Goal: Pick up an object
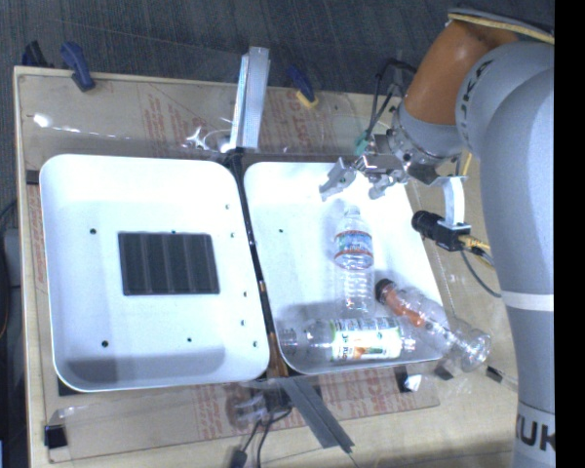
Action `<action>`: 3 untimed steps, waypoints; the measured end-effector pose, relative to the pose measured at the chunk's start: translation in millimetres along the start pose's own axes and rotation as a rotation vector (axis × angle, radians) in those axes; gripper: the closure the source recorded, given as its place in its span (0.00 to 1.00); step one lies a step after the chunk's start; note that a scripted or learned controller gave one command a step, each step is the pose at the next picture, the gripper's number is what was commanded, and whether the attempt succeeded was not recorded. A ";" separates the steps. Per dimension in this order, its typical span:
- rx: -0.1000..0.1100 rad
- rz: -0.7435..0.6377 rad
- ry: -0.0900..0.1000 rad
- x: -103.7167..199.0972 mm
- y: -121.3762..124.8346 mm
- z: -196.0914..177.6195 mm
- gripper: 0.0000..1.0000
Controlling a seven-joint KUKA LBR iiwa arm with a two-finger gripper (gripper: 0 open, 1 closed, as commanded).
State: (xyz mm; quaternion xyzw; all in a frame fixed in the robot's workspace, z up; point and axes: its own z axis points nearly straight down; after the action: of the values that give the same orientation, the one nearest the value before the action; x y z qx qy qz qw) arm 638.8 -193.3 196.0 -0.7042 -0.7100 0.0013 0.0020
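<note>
Above the right bin's (pixel 302 193) far end, the gripper (pixel 356 178) hangs released, fingers spread, grasping nothing. Just below it lies a clear water bottle (pixel 352 261), long axis pointing toward the gripper, cap nearest. Two more bottles crowd the near rim. White floor, bare beside the cap, leaves room.

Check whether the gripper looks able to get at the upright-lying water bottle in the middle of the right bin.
Probably yes. The gripper hangs just past the cap end of the water bottle, with nothing between them. The other two bottles lie nearer the bin's front edge, touching its base end only.
</note>
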 end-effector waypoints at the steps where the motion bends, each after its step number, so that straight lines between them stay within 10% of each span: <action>1: -0.001 -0.151 0.000 -15.7 -27.6 105.1 0.00; 3: -0.005 -0.345 -0.002 -9.8 -142.0 104.3 0.00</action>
State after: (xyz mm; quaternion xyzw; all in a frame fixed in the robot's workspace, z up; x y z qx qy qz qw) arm 496.4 -204.3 92.4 -0.5717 -0.8205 -0.0003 -0.0004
